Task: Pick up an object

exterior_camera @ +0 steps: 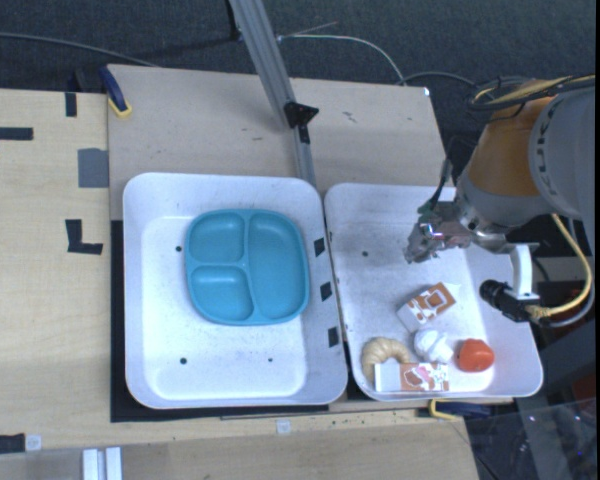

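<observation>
A grey arm point(555, 158) with an orange band reaches in from the right over a wooden worktop point(210, 118) bearing two shallow white bins side by side. Its hand point(420, 246) hangs over the upper middle of the right bin point(365, 218), above bare white floor and apart from every object there; whether the hand is wide or narrow cannot be told from this angle, and nothing shows between its tips.

The objects to be picked cluster at the near end of the right bin, nearer the camera than the hand. A small white and brown carton point(427, 305) lies tilted just beyond the others. Nearer, a tan croissant-shaped piece point(384, 350) curls at the left of the group, a small white rounded item point(430, 344) sits in the middle, and a red tomato-like ball point(473, 355) rests at the right. A flat white and red packet point(412, 376) lies along the bin's near wall, touching the croissant piece.

The left bin point(150, 298) holds a blue divided plate point(247, 266) with three compartments, set toward its far half. A grey metal pole point(265, 53) slants across the worktop from the far edge down to the gap between the bins
</observation>
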`<state>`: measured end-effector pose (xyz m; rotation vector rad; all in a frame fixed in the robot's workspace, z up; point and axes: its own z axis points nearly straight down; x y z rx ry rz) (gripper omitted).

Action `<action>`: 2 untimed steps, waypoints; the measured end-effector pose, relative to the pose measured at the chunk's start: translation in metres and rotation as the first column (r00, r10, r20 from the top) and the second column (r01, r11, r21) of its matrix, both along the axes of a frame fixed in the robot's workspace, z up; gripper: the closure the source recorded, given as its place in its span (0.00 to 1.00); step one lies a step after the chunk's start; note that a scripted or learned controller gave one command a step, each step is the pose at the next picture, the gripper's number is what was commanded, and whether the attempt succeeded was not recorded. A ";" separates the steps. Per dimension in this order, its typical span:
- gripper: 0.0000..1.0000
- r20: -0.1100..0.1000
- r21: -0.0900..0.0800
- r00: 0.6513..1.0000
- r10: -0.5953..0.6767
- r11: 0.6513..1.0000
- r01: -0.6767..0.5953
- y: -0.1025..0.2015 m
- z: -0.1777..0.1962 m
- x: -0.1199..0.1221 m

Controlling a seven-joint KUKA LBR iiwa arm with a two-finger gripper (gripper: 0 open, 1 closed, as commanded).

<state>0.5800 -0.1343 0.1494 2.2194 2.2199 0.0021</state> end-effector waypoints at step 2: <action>1.00 0.001 0.000 1.000 0.001 1.000 -0.001 -0.010 0.096 0.006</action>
